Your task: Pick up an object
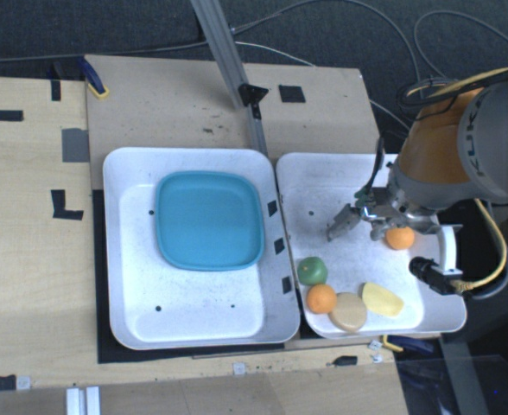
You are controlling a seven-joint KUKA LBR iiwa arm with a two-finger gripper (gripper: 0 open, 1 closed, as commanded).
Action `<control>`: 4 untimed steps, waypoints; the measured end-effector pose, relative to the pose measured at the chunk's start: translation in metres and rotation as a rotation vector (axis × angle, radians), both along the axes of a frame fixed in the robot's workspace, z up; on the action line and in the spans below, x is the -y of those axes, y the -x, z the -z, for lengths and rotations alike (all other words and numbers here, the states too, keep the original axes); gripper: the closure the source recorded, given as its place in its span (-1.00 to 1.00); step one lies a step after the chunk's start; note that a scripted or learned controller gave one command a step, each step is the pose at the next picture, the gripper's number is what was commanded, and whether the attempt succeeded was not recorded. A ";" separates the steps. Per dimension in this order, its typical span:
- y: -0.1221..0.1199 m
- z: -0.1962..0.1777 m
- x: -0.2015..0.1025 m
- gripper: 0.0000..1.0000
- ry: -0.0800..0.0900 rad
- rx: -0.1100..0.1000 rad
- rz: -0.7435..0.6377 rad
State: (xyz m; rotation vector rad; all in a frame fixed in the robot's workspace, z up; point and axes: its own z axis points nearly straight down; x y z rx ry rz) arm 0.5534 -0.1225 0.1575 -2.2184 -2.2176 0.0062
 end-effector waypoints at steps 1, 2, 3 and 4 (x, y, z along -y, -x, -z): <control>0.009 0.060 -0.002 -1.00 0.000 0.000 -0.001; 0.007 0.048 -0.002 1.00 0.000 0.005 -0.002; 0.005 -0.014 -0.005 1.00 0.001 0.011 -0.001; -0.001 -0.073 -0.012 1.00 0.001 0.011 -0.002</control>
